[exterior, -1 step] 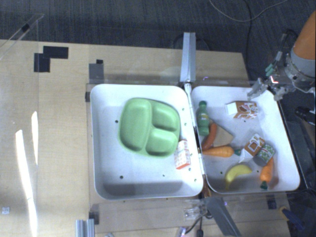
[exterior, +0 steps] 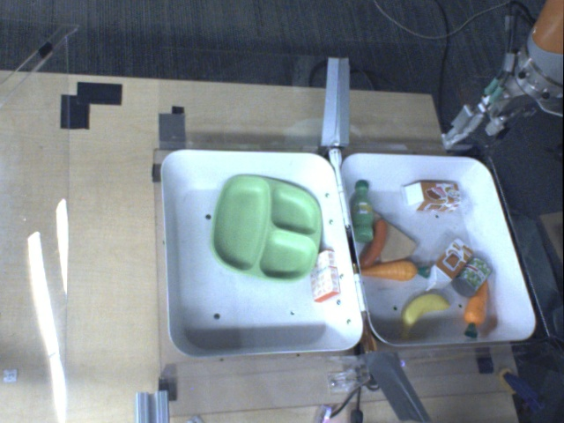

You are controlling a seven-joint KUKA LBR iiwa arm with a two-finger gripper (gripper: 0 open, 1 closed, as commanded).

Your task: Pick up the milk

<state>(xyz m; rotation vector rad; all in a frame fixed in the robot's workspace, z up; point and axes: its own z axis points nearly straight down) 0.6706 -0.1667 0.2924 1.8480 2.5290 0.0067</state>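
A small white milk carton with red print (exterior: pixel 325 277) lies in the left bin (exterior: pixel 189 307), against its right wall and just beside the green tray. My gripper (exterior: pixel 472 130) hangs high at the upper right, beyond the far edge of the right bin (exterior: pixel 515 263) and far from the carton. Its fingers stand open with nothing between them.
A green three-part tray (exterior: pixel 264 226) fills the middle of the left bin. The right bin holds a green bottle (exterior: pixel 361 208), two carrots (exterior: pixel 389 270), a banana (exterior: pixel 424 307), a white-and-brown carton (exterior: pixel 434 196) and a brown-and-green carton (exterior: pixel 464 266). A metal divider (exterior: pixel 335 104) stands between the bins.
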